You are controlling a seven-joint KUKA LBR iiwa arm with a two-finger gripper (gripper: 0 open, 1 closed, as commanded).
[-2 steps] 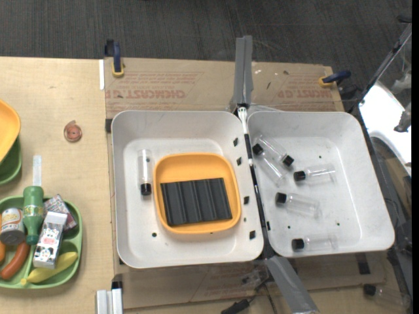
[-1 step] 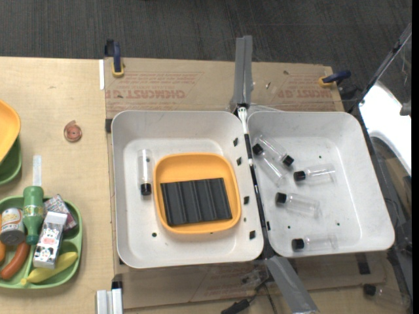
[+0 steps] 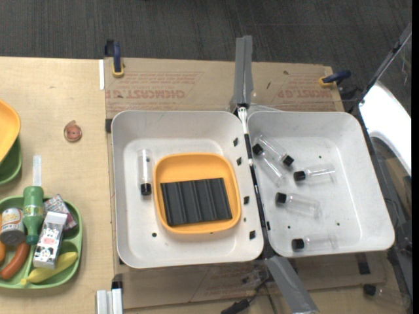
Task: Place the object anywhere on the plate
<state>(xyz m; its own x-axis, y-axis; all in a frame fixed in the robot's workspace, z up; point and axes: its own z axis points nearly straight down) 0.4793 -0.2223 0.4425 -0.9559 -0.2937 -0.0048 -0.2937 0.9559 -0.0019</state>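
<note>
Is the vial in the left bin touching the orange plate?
Apart. The camera view shows the vial lying left of the orange plate, with a strip of white bin floor visible between them along the vial's whole length.

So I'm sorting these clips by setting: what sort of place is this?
Most likely a robotics lab bench rather than a home or kitchen. Two white bins sit on cardboard clamped to a table, clear vials are scattered in one, and toy food fills a green tray.

Orange plate (image 3: 196, 169) with black ribbed insert (image 3: 196, 200) in left bin (image 3: 124, 175); one capped vial (image 3: 145, 171) beside it; five vials (image 3: 298, 205) in right bin (image 3: 366, 195).
</note>
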